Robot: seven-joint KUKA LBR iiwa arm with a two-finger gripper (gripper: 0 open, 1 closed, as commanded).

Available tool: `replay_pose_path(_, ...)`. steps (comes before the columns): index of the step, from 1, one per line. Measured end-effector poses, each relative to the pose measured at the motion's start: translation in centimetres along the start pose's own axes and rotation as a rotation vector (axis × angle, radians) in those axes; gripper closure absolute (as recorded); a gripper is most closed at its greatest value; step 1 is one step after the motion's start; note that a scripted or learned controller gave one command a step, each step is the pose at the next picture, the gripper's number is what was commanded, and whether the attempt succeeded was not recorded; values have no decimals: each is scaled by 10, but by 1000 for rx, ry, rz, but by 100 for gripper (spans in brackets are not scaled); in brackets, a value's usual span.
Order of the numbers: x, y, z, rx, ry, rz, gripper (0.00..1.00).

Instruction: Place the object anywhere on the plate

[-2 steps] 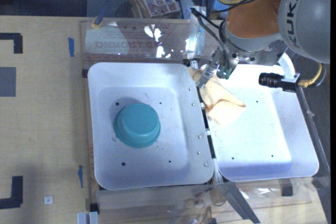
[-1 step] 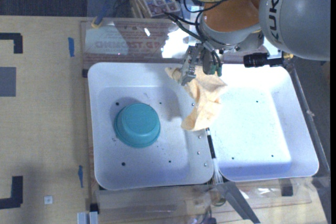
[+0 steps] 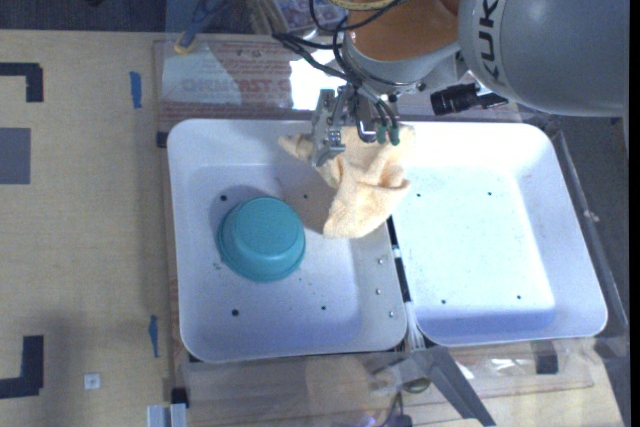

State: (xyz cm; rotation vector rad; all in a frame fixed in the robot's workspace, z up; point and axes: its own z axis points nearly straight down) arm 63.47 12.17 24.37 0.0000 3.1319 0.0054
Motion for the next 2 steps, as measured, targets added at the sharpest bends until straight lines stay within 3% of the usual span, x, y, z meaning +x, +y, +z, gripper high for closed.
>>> replay_pose_path(1, -3, 52, 10, -1, 1, -5, 100)
replay_pose_path(2, -3, 51, 10, -1, 0, -5, 0)
